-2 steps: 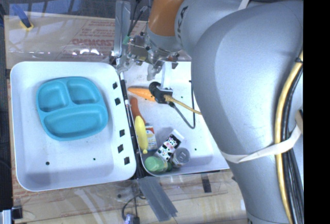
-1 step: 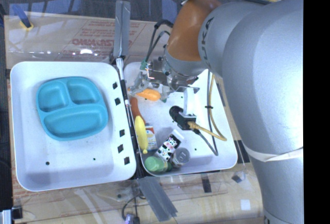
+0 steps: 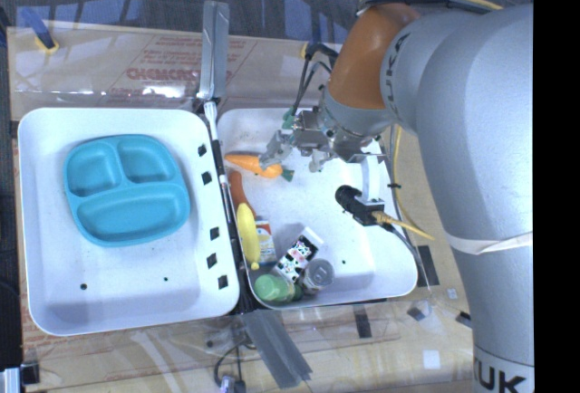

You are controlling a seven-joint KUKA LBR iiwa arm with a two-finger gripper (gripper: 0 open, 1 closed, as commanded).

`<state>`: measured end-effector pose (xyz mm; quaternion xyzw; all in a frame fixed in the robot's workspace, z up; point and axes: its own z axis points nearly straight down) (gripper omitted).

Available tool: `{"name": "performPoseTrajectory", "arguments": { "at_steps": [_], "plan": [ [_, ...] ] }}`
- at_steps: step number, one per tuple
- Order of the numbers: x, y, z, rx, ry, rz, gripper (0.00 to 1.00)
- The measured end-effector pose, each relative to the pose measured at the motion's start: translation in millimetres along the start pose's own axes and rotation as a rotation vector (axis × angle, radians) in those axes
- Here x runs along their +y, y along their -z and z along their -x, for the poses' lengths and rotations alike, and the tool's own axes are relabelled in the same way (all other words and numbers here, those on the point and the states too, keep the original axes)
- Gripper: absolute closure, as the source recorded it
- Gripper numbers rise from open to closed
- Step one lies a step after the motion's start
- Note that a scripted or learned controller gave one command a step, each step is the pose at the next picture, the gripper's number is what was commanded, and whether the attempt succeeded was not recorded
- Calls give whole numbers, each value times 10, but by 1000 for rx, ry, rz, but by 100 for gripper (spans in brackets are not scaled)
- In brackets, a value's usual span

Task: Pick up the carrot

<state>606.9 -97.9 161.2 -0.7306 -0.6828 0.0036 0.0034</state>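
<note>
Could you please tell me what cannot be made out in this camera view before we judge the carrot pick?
- Whether the claw touches the carrot: its tips are small and blurred there.
- The right bin far corner: hidden by the arm's wrist.
- The small items at the near wall, beside the banana: too small and crowded to identify.
- The arm's base: cut off by the lower edge.

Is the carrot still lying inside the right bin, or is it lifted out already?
Inside. The carrot lies by the left wall of the right bin, with the gripper just beside it.
</note>
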Motion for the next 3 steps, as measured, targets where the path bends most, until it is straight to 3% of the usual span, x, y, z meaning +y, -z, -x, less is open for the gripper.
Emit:
{"name": "performPoseTrajectory", "arguments": {
  "at_steps": [1, 2, 3],
  "plan": [
    [91, -740, 24, 1, 118, 1, 0],
    [84, -682, 24, 1, 123, -7, 100],
    [85, 270, -854, 0, 179, 1, 100]
  ]
}}
